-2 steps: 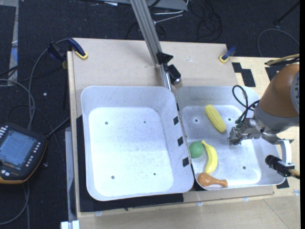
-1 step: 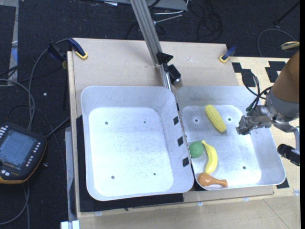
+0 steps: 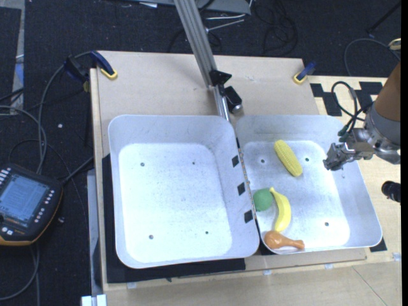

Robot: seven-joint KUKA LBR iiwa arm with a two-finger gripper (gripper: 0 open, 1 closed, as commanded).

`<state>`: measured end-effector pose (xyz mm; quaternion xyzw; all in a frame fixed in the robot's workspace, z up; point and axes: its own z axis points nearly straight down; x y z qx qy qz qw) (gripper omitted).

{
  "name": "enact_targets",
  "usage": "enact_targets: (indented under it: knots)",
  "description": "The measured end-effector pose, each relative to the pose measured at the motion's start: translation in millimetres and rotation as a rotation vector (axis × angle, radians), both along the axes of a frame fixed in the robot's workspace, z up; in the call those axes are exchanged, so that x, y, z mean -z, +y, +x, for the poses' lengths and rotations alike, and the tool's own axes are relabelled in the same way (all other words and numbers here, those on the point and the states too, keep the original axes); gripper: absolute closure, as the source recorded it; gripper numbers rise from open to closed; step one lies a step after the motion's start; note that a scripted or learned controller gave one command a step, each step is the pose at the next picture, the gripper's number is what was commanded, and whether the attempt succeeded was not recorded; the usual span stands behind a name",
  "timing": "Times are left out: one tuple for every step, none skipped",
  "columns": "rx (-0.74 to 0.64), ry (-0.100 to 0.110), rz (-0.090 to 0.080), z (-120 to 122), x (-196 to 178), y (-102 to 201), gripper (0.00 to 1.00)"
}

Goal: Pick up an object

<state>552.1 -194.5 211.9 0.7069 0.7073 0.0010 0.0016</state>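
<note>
**A:** Camera view, looking down on the bench. The grey arm comes in from three o'clock, and its dark two-finger gripper (image 3: 333, 159) hangs over the right-hand shallow white plastic bin (image 3: 357, 199), near that bin's three o'clock wall.

**B:** Fingers wide or narrow?

**A:** Cannot tell. The tip is a small dark shape at this angle, and no gap can be made out. Nothing shows between the fingers.

**B:** And the things to pick?

**A:** All in the right bin. A yellow plastic corn cob (image 3: 288, 157) lies at about twelve o'clock in the bin, tilted, apart from the gripper, which sits at its three o'clock. Down at seven o'clock there's a cluster: a green round toy fruit (image 3: 262, 200) against the wall shared with the other bin, a yellow curved plastic banana (image 3: 281, 210) touching it on its three o'clock side, and an orange pear-shaped toy (image 3: 283, 241) at six o'clock of the banana, against the bin's near rim.

**B:** The other bin?

**A:** The left-hand white bin (image 3: 121, 171) sits beside it at nine o'clock, rims overlapping. A slanted silver metal rail (image 3: 197, 37) runs toward twelve o'clock from where they meet.
</note>
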Motion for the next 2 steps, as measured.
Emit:
enact_targets:
  knots:
    - [0.000, 0.000, 0.000, 0, -42, -2, 1.00]
    - [-0.004, 0.004, 0.002, -2, -33, 58, 1.00]
